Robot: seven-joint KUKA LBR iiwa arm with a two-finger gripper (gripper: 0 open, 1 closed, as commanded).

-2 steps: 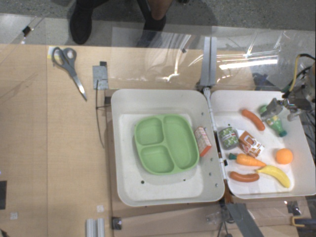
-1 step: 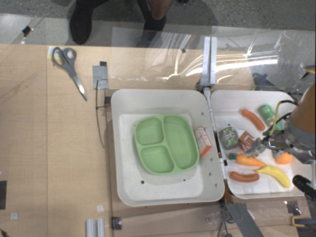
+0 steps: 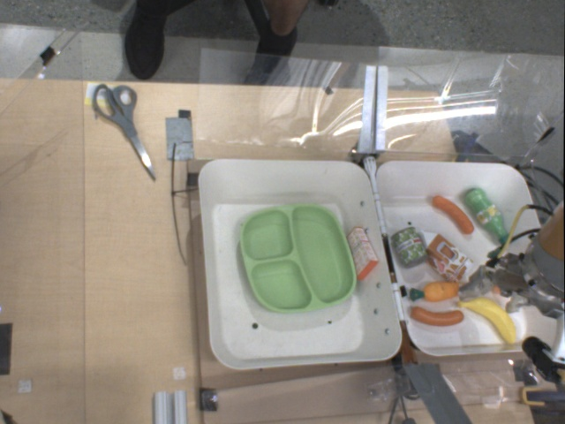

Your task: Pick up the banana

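Note:
The yellow banana (image 3: 496,319) lies near the front right corner of the right bin (image 3: 424,177), curving toward the front wall. My gripper (image 3: 500,293) reaches in from the right edge and hovers just behind and above the banana. It is open, its grey fingers (image 3: 479,284) spread apart, and nothing is held between them. The arm's wrist covers the bin's right rim.
Beside the banana lie a red sausage (image 3: 435,316) and an orange piece (image 3: 441,290). Farther back are a snack box (image 3: 448,259), a green can (image 3: 408,246), an orange sausage (image 3: 452,213) and a green bottle (image 3: 485,212). The left bin holds a green divided plate (image 3: 296,256) and a packet (image 3: 362,250). Scissors (image 3: 124,126) lie far left.

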